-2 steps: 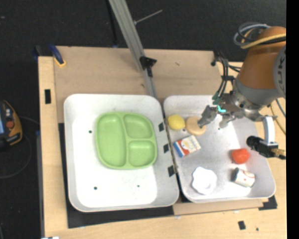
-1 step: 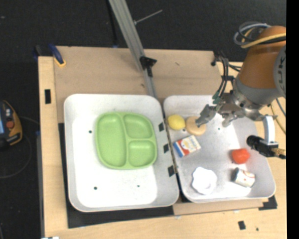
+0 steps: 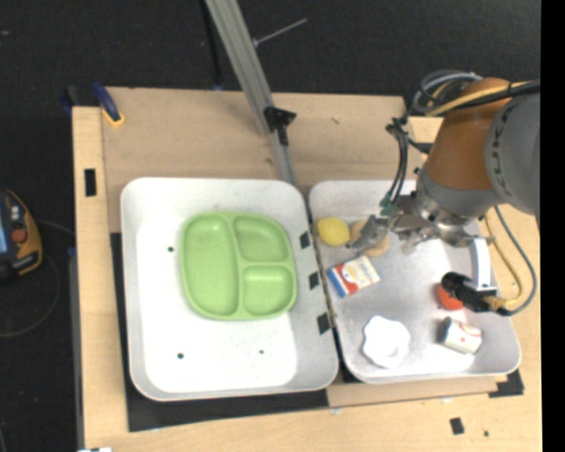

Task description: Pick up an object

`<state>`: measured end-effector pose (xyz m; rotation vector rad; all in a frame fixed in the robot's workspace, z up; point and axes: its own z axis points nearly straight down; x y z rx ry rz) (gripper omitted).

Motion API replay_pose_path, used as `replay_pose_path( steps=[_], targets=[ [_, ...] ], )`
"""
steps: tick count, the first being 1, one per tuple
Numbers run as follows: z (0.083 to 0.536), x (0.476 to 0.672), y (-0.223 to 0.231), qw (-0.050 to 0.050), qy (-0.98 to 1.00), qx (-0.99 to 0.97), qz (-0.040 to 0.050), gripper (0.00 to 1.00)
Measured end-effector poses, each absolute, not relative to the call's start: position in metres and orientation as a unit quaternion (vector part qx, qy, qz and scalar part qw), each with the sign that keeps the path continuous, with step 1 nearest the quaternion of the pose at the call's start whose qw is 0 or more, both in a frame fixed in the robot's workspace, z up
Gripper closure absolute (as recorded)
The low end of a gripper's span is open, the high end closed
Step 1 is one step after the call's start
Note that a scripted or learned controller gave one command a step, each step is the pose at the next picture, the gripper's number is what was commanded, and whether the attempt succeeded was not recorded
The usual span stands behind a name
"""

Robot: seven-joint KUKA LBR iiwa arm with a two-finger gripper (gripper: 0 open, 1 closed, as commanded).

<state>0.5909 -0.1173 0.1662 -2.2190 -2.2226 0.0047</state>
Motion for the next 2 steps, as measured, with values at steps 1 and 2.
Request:
replay_pose_path(
  steps=[1,2],
  targets=[
    [0.1108,0.5921,-0.1092,-0.001,-0.707,-0.707,0.0004,0.00],
    [0.1077,0.5975,-0.1090,-0.005,-0.707,-0.707,-0.0055,0.00]
  ],
)
